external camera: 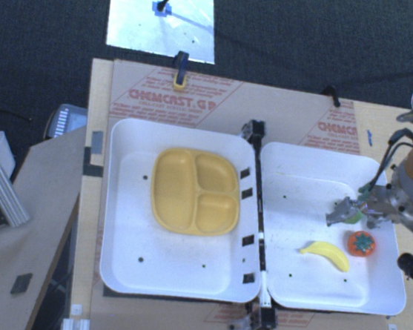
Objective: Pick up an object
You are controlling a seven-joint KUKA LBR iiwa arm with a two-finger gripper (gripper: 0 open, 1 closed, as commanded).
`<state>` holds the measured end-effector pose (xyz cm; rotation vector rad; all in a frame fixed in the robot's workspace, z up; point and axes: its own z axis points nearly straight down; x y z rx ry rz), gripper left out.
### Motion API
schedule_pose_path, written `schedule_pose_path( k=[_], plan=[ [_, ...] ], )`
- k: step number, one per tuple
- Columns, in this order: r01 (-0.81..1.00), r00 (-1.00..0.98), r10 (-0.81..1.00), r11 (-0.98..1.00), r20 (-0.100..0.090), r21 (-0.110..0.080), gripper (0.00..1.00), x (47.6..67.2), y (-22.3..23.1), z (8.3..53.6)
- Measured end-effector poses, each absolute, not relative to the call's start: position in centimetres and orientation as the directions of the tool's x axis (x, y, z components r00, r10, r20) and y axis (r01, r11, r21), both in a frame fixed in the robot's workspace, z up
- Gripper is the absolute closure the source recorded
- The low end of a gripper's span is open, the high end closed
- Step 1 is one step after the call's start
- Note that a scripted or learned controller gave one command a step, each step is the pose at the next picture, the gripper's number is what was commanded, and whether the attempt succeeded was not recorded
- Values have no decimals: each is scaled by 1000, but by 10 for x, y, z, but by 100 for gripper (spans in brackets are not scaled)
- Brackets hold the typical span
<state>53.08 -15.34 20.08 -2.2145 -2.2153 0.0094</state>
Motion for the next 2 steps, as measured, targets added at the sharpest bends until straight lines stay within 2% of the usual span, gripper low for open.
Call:
schedule_pose_path(
  k=[1, 2],
  plan=[
    [1000, -4, 1000, 4, 0, 1, 0, 534, -153, 207],
    [1000, -2, 1000, 2, 1, -3, 0, 540, -149, 147]
  ],
)
